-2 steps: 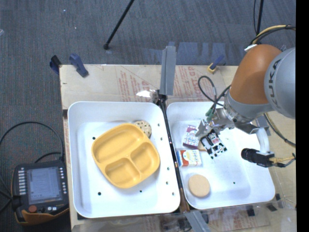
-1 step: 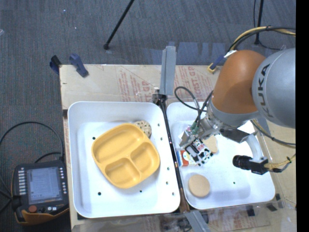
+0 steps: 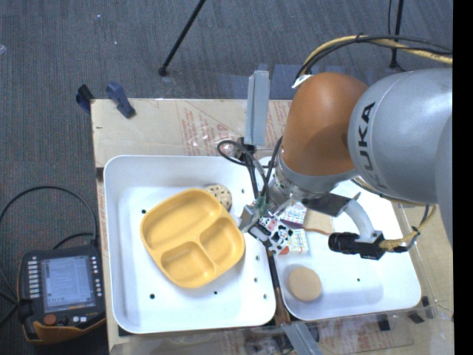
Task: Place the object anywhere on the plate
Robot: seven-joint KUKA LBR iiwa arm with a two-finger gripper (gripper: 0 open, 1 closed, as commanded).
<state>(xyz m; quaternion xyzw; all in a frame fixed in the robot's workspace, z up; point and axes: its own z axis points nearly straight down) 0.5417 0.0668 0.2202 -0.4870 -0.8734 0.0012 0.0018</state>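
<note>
Plate (image 3: 192,237), yellow with three compartments, lies in the left bin (image 3: 122,272) on the table (image 3: 170,120). Just beyond the plate's far rim a speckled round cookie (image 3: 219,194) rests on the bin floor. The hand (image 3: 260,220) hangs at the plate's right edge, over the seam between bins; whether it is clenched cannot be told. A tan round disc (image 3: 304,283) sits in the right bin (image 3: 384,287), right of the plate.

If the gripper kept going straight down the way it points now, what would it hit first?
Probably the black-and-white patterned card lying just under the gripper, near the ridge between the two white bins; depth is unclear from this slanted view.
</note>
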